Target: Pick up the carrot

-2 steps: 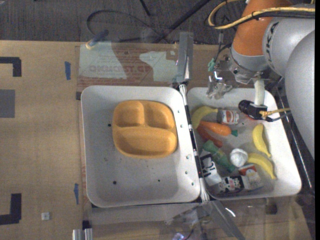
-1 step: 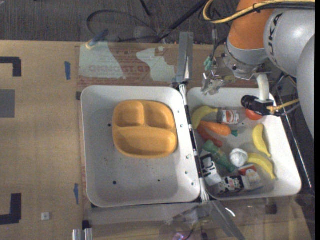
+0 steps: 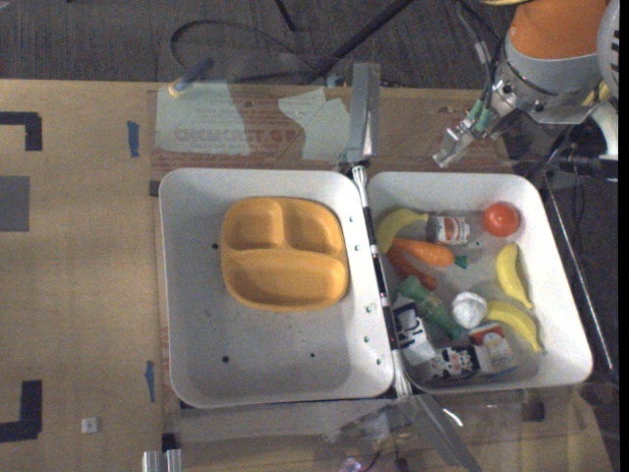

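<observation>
Carrot (image 3: 425, 254) lying in right bin (image 3: 562, 293), left-centre, long axis roughly left to right, tip pointing left. Crowded on all sides: yellow banana (image 3: 398, 225) touching its far-left flank, small can (image 3: 451, 230) just beyond on the far side, red chilli (image 3: 413, 271) just beside on the near side, green bottle (image 3: 432, 315) nearer still. Gripper (image 3: 454, 146) well clear, hovering over bench beyond bin's far rim, nothing between fingers; open or closed not discernible. Left bin (image 3: 187, 293) carrying orange divided plate (image 3: 285, 252). Likely risks: descent snagging banana or can, fingers closing on chilli instead, tapered smooth body slipping out under an off-centre pinch.
</observation>
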{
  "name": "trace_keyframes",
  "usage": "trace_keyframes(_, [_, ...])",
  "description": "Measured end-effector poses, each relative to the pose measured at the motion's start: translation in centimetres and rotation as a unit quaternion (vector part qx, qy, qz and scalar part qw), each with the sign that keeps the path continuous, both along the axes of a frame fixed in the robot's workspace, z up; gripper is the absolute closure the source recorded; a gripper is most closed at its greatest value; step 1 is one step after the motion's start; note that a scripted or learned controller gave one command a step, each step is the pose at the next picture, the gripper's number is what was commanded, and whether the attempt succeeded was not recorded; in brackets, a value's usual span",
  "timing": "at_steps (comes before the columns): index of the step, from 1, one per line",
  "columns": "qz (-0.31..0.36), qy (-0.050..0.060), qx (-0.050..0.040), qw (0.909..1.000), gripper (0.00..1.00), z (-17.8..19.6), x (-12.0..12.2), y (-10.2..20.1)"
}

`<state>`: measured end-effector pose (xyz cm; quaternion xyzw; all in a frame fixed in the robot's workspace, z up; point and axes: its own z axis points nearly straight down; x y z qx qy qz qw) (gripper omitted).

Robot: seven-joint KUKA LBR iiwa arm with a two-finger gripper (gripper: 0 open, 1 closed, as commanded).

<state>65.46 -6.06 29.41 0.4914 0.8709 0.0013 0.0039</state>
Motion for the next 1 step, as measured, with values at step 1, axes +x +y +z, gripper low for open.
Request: trace_keyframes(1, [0.196, 0.000, -0.0017, 0.9805, 1.00, -0.34, 1.33, -4.68])
